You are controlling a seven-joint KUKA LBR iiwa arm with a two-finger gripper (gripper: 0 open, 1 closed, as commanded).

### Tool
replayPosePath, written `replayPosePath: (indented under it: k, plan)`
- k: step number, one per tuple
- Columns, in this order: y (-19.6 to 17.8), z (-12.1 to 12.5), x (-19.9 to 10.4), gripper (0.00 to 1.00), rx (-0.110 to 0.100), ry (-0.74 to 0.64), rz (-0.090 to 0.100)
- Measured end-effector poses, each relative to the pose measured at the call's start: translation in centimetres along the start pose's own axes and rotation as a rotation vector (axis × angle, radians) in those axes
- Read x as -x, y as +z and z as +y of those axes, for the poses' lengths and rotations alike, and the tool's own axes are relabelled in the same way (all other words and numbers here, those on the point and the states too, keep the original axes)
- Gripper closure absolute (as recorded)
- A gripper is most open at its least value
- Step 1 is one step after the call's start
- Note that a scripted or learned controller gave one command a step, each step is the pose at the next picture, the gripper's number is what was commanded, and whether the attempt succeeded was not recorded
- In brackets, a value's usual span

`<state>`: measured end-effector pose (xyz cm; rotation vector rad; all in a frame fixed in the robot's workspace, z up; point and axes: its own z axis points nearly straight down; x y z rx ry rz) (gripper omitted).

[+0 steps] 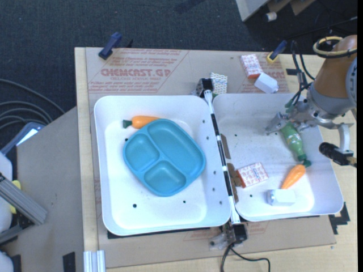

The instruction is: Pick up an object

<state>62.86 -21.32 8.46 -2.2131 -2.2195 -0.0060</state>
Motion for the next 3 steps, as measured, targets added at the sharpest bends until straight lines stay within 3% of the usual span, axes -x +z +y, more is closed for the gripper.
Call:
replayPosePath:
  k: [1,2,3]
  plan:
    - [-1.1,0.0,0.2,1.0,0.001,0.001,-0.005]
    - [0.0,-0.3,-7.5,1.0,0.0,0.001,-0.006]
    - [-9.9,-4.2,-15.5,1.0,0.003,0.001,-0.007]
